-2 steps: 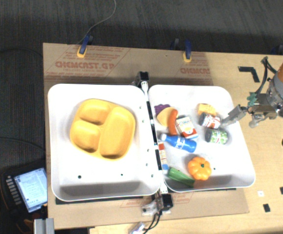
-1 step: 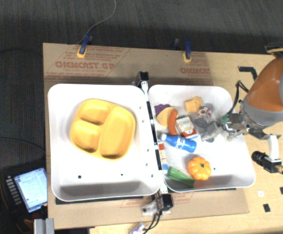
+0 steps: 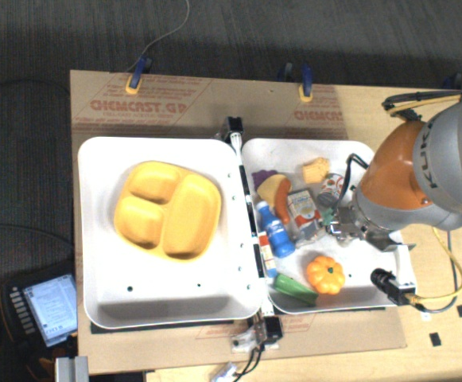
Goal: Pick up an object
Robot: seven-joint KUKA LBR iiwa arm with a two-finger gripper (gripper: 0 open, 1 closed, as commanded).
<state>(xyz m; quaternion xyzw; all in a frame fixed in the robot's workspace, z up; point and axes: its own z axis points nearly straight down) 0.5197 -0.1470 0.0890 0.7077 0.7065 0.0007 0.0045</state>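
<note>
Your arm reaches into right bin [image 3: 358,151] from right, end effector [image 3: 335,223] low among clutter; opening and any hold cannot be told from here. Orange pumpkin [image 3: 326,274] sits just below end effector, green pepper [image 3: 294,288] touching pumpkin's lower left. Blue bottle [image 3: 275,232] lies left of pumpkin, near bin divider. Small carton [image 3: 302,206] above pumpkin. Yellow divided tray [image 3: 168,209] rests in left bin [image 3: 103,293], well left of pumpkin.

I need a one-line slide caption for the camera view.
Arm reaches into the right bin of toys, near a pumpkin; a yellow tray lies in the left bin.
</note>
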